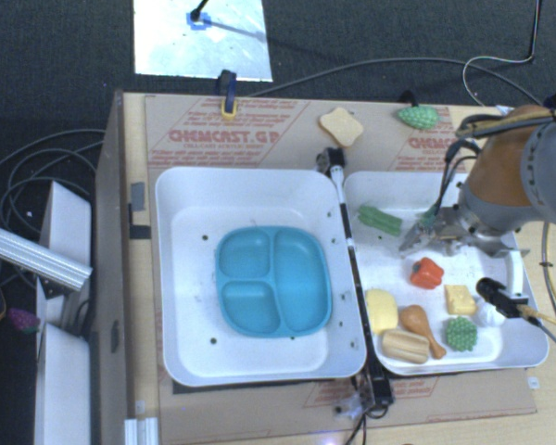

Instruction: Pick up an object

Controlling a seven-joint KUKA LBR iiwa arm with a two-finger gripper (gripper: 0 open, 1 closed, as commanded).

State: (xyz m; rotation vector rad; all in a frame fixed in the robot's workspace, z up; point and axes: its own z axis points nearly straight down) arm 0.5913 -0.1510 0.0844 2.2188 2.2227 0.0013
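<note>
lower right of frame, right bin (537, 346): hot dog bun (404, 346) and chicken drumstick (421, 324) at the near rim, green broccoli-like piece (461, 334) beside them, yellow chunk (381, 310) toward the divider, small cheese cube (460, 298) just right of the drumstick. above these a red pepper (427, 273) lies loose on the bin floor. gripper (424, 234) sits low just above the pepper, fingers apparently spread apart, nothing between them, though the view is blurry there. green pickle (379, 220) lies left of it. left bin (181, 211) holds a blue divided plate (272, 281). top of frame, on the cardboard: toast slice (341, 127), green leafy toy (417, 117)
</note>
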